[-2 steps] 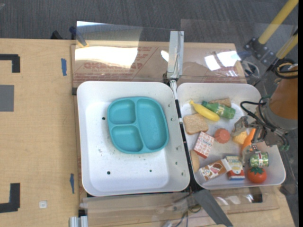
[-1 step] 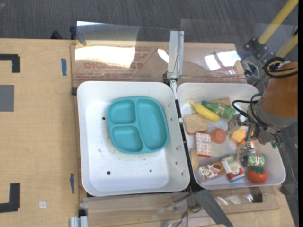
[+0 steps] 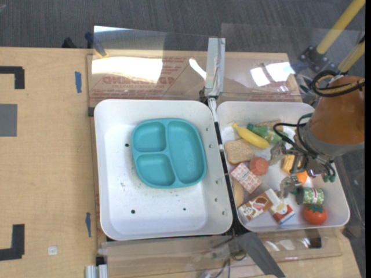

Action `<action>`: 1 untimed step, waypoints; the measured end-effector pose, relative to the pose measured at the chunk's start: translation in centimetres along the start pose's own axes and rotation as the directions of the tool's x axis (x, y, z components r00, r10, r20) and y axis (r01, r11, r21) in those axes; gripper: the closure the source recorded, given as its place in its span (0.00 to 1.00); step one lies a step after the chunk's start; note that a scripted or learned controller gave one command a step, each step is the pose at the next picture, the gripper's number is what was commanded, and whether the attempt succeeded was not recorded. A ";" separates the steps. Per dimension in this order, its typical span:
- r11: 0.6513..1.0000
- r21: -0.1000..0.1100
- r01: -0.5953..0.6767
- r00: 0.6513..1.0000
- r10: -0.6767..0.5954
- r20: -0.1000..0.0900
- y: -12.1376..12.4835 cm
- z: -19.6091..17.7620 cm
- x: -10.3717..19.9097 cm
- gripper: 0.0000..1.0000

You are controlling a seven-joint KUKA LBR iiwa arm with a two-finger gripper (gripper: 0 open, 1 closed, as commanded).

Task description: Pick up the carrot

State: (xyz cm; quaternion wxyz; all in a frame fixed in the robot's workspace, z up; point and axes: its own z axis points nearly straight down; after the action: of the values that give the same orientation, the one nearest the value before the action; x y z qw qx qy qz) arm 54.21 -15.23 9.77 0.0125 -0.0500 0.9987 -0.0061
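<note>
An orange piece that looks like the carrot point(image 3: 299, 178) lies in the right bin point(image 3: 342, 219), mostly covered by the gripper. A yellow-orange bit point(image 3: 288, 163) shows just to its left. My gripper point(image 3: 297, 174) hangs low over the right-middle of that bin, directly on top of the orange piece. The wrist with the orange band point(image 3: 339, 117) and its cables hide much of what lies beneath. I cannot tell whether the orange piece is between the gripper's parts or only under them.
Around the gripper lie a banana point(image 3: 250, 135), a green item point(image 3: 265, 131), a brown biscuit point(image 3: 239, 150), a red ball point(image 3: 259, 166), cartons point(image 3: 246, 177), a green can point(image 3: 313, 196) and a tomato point(image 3: 315, 214). The left bin point(image 3: 116, 213) holds a teal divided plate point(image 3: 168, 153).
</note>
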 end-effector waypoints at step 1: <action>1.000 0.000 0.001 1.000 -0.001 0.003 0.1 -1.1 -0.2 1.00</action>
State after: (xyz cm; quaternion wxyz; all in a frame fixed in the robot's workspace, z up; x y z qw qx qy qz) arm 54.33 -15.10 10.89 0.0141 -0.0505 0.9986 -0.0060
